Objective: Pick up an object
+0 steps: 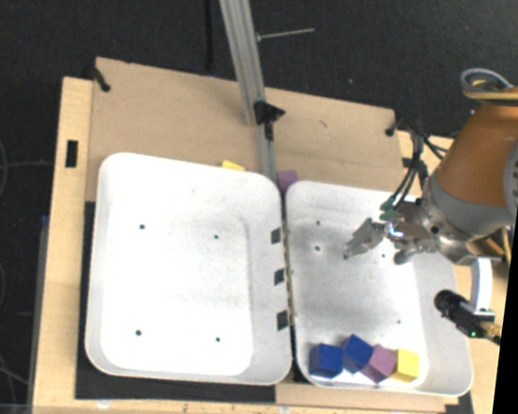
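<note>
Blocks (364, 358) along right bin's (333, 221) near edge, hand (382, 243) open, empty, well apart.

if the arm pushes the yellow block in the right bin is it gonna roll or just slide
Probably slide: the yellow block looks cube-shaped with flat faces, so rolling seems unlikely. It sits beside the purple block near the right bin's front wall, so a push may jam it against either. It looks small, likely light.

Yellow block (233, 165) and purple block (287, 179) — half hidden behind bin rims.
</note>
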### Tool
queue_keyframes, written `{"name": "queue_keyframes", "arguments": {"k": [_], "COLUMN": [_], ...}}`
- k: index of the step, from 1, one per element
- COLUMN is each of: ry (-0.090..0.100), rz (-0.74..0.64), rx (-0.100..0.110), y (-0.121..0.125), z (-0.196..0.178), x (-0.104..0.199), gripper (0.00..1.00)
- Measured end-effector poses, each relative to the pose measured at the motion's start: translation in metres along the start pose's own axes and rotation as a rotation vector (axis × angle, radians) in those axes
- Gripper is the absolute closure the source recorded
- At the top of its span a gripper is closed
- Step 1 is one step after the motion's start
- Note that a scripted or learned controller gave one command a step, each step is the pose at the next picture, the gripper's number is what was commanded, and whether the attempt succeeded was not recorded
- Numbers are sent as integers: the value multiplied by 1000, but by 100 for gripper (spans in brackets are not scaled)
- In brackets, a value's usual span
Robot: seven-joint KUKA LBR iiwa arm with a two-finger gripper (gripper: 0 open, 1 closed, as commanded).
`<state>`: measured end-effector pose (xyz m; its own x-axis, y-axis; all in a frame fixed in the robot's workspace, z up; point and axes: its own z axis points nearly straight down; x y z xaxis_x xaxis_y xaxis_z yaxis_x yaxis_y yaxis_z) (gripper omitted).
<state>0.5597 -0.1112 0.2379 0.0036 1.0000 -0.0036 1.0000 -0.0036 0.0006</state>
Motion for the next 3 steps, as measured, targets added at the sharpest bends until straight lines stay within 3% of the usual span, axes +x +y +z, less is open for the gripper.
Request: {"name": "queue_keyframes", "arguments": {"k": [1, 2, 3], "ry": [2, 1, 6], "rz": [-6, -1, -13], "rx": [0, -7, 0], "y": [-14, -43, -72], "z": [13, -40, -26], "x": [20, -6, 74], "gripper": [0, 0, 0]}}
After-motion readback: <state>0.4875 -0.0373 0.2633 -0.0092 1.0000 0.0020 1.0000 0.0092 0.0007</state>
